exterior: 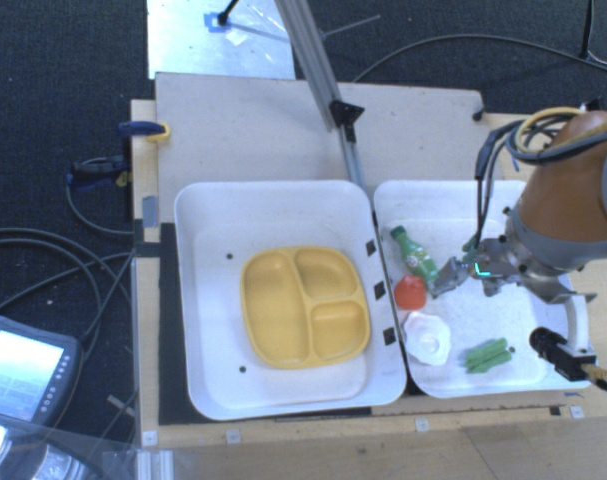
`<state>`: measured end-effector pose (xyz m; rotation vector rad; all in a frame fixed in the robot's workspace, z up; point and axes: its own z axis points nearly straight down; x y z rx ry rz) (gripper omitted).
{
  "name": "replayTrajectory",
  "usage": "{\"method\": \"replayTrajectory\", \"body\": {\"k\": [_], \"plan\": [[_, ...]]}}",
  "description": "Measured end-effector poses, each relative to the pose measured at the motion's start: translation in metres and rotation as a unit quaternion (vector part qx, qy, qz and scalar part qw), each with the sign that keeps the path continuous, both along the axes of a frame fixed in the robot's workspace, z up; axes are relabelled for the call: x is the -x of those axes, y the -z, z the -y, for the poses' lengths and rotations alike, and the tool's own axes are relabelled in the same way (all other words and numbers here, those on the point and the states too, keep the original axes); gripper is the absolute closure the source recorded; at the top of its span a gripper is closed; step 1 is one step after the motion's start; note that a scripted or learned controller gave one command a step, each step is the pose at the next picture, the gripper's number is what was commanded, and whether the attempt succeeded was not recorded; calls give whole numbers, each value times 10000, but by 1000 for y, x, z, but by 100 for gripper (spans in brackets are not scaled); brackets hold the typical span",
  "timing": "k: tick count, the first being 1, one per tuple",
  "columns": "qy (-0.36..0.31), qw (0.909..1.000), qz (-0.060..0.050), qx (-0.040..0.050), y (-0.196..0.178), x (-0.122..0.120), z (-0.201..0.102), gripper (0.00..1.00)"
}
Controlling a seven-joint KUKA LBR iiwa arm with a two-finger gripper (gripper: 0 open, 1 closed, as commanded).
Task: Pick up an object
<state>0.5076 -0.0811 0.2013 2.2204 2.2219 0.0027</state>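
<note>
White plastic forms both bins. In the left bin (203,268) we find one yellow divided tray (305,305), lying flat near the middle. The right bin (438,203) holds the loose items, any of which could serve as the task's thing: a green bottle (413,251) lying on its side near the dividing wall, a red object (410,292) just below it, a white cup-like object (427,337) nearer the front edge, and a green bean-like piece (486,355) to its right. We judge the small pieces are grouped in this bin as the picking stock, with the tray set apart from them.

We note the arm (568,203) reaches in from the right and hangs over the right bin, wrist bent toward the dividing wall. The gripper (445,280) sits low, just beside the red object and close under the green bottle. Its state we cannot tell: the tips are small and blurred against the bin floor, and we see nothing clearly held. We judge the step in hand to be the approach to the red object or the bottle, with no grasp confirmed.
</note>
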Motion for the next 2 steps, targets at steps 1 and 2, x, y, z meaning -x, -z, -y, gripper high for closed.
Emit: {"method": "replayTrajectory", "body": {"k": [1,2], "plan": [[2,10000,-24,2,43,-3,5,0],[1,10000,-26,0,86,-1,3,0]]}}
